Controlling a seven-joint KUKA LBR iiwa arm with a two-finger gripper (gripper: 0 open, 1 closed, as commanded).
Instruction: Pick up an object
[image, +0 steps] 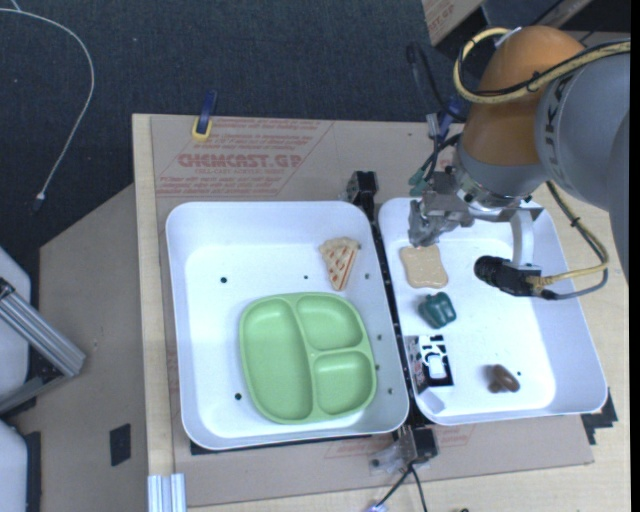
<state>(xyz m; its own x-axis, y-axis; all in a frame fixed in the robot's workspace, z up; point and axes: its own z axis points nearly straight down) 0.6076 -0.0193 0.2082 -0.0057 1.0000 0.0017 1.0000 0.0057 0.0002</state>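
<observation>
Bright, even light from overhead, and the two white bins (190, 300) glow close to washed out. Soft shadows hug the green plate (305, 355). The arm (540, 100) above the bins looks slightly soft.

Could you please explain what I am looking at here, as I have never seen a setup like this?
This is one camera fixed above a bench, looking down at a slant. The grey machine with the orange band is a robot arm reaching in from the right; its two-fingered hand hangs low over the right shallow white bin. That bin holds a tan slice of toast just below the hand, a small teal block, a black-and-white card and a small brown lump. The left white bin holds a green divided plate and a tan waffle-patterned wedge. I see nothing gripped.
</observation>
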